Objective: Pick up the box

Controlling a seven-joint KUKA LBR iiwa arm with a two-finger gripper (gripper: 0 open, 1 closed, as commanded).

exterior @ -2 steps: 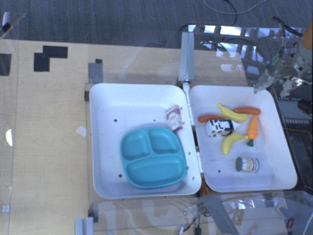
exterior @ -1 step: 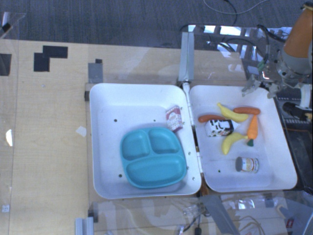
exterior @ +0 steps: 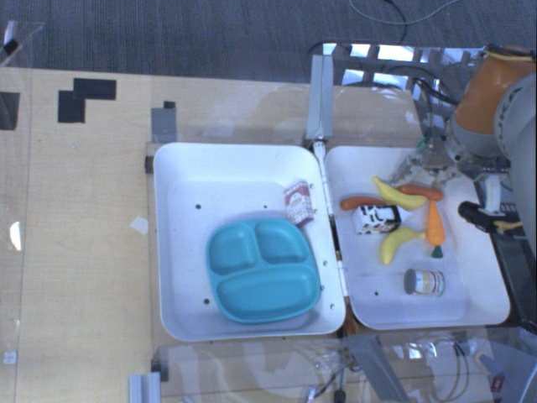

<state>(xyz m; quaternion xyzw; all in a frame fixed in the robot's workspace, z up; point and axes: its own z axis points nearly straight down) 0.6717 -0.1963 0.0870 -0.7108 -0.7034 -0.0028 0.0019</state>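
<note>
The box [exterior: 299,203], red and white with print too small to read, lies in the left bin [exterior: 180,225], tilted against its right wall near the upper right corner. Just below it sits a blue divided plate [exterior: 263,269] with three compartments.

The right bin [exterior: 482,296] holds a black-and-white carton [exterior: 377,217], print illegible, touching a red sausage [exterior: 363,201]. Two bananas [exterior: 399,196] [exterior: 397,243], a carrot [exterior: 435,222] and a can [exterior: 424,282] on its side lie near.

The end effector [exterior: 426,168] hangs over the right bin's upper edge, well apart from the box; whether it is released or clenched cannot be told.

Black tape patches [exterior: 86,97] mark the surface [exterior: 75,250].
</note>
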